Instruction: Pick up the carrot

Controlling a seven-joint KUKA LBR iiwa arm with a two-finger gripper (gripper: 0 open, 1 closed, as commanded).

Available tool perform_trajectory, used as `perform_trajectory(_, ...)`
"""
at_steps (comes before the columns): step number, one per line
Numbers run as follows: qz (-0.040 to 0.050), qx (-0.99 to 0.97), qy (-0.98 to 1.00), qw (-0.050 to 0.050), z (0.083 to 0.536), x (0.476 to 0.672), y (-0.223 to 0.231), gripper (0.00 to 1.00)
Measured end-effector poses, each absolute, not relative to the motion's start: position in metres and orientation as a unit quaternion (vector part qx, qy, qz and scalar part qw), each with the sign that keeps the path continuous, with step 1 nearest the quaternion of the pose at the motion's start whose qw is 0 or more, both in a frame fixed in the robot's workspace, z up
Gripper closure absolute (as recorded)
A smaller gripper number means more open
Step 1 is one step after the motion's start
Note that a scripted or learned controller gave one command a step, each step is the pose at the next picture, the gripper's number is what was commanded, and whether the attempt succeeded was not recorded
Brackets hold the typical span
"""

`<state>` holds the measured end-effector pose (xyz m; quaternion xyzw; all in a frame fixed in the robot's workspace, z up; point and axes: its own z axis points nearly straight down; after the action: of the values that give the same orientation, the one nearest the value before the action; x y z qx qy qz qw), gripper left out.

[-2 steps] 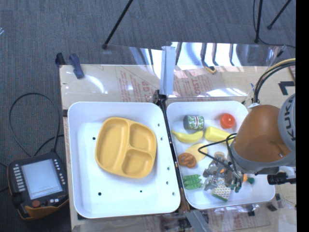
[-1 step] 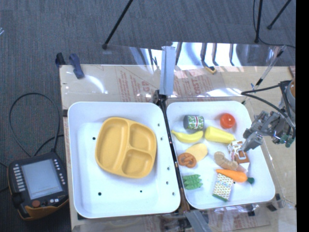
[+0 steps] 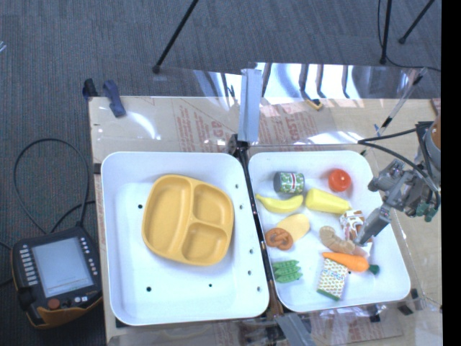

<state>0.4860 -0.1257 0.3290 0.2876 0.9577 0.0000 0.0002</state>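
My gripper (image 3: 367, 238) hangs low in the right bin (image 3: 395, 278), just above the carrot (image 3: 346, 262) lying near its front right corner; finger opening cannot be told, carrot not lifted, so grasp and lift remain.

jaws (image 3: 367, 241) just above carrot (image 3: 347, 262) | right bin (image 3: 392, 283) | yellow plate (image 3: 189, 219) left
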Motion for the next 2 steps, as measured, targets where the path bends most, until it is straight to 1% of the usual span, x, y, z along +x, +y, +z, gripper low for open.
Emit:
perform_trajectory(1, 0.001, 0.226, 0.974, -0.004, 0.133, 0.474, -0.161, 0.0)
perform_trajectory(2, 0.0007, 0.258, 0.966, -0.003, 0.085, 0.475, -0.129, 0.0)
